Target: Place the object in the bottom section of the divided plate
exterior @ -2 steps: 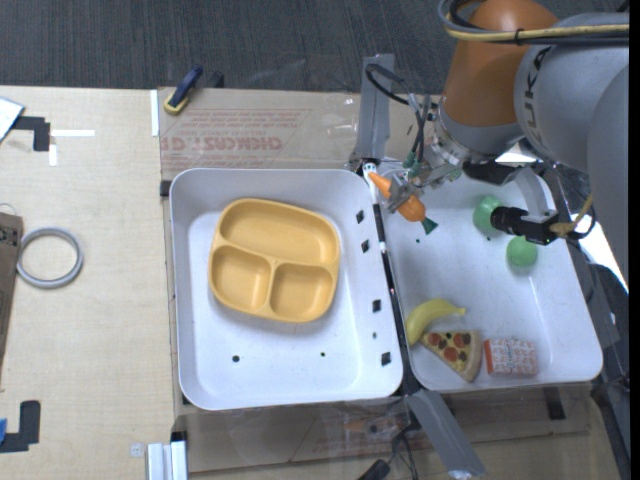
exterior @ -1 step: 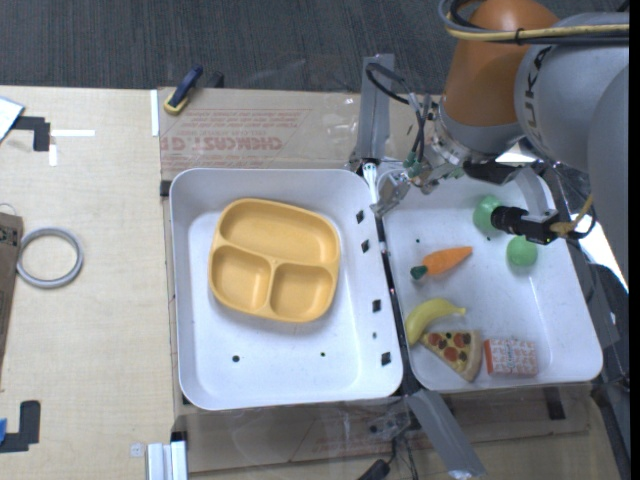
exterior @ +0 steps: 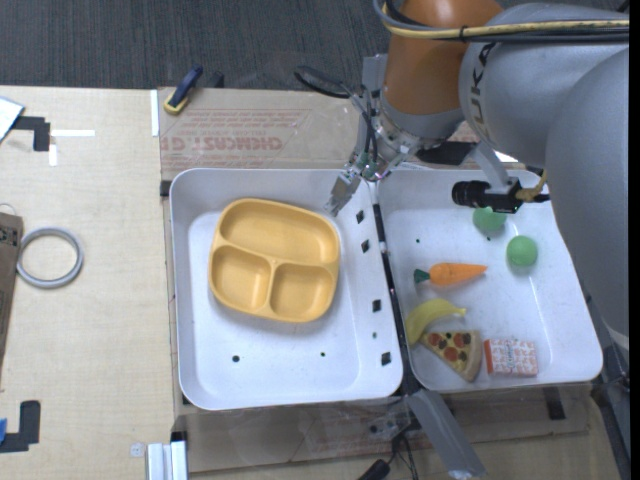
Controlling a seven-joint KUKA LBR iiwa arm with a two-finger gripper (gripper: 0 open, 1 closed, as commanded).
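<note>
Yellow plastic marks the landmark: a divided plate [exterior: 275,260] lying flat in the left bin [exterior: 200,368]. Right of the plate, in the right bin [exterior: 565,363], a pizza slice [exterior: 452,350] and a red-and-white box [exterior: 511,357] lie nearest the front rim. Just behind them sits a banana [exterior: 432,316], then a carrot [exterior: 455,274], then a green ball [exterior: 521,252], with another green piece [exterior: 489,220] further back. None touches the plate. Behind the plate's far right corner hangs the gripper [exterior: 345,190], above the left bin's back edge; whether it is apart or together cannot be told. Left of the plate, on the table [exterior: 90,348], lies a tape ring [exterior: 47,256].
</note>
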